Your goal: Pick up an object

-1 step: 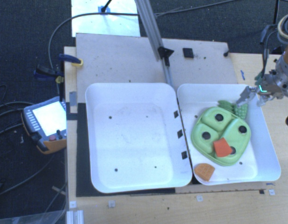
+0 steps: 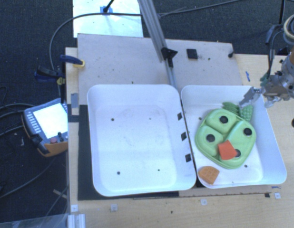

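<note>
In the right bin (image 2: 275, 167) lies a round light-green dish (image 2: 218, 132) with several hollows. A red-orange block (image 2: 227, 150) rests on the dish's near part. A dark-green knobbly piece (image 2: 245, 111) lies at the dish's far right edge, and an orange wedge (image 2: 208, 175) sits in the bin's near left corner. My gripper (image 2: 258, 100) hangs over the far right part of this bin, just above the knobbly piece. It is open, with nothing between its fingers.
The left bin (image 2: 97, 127) stands beside the right one, with black clips along their shared rim. A slanted metal pole (image 2: 154, 25) crosses the back board. A handheld pendant (image 2: 46, 127) and cables lie on the floor at left.
</note>
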You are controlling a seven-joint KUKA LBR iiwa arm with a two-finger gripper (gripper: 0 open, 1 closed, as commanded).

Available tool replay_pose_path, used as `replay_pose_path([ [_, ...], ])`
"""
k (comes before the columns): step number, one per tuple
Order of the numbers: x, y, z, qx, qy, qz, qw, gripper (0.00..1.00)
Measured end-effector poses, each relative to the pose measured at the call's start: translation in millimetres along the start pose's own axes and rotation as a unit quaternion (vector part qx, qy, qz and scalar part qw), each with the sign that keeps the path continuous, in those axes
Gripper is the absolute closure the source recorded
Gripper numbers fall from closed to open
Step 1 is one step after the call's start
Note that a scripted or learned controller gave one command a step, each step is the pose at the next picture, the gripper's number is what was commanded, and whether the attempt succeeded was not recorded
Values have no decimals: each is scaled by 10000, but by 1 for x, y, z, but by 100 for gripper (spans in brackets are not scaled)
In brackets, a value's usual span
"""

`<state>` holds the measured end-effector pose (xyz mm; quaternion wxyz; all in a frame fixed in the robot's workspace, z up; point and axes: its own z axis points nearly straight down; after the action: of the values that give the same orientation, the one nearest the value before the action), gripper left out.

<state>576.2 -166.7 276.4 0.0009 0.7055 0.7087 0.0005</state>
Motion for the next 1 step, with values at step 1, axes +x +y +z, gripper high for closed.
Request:
replay_pose_path([
  [1,4,0,62,27,7,15,10000,0],
])
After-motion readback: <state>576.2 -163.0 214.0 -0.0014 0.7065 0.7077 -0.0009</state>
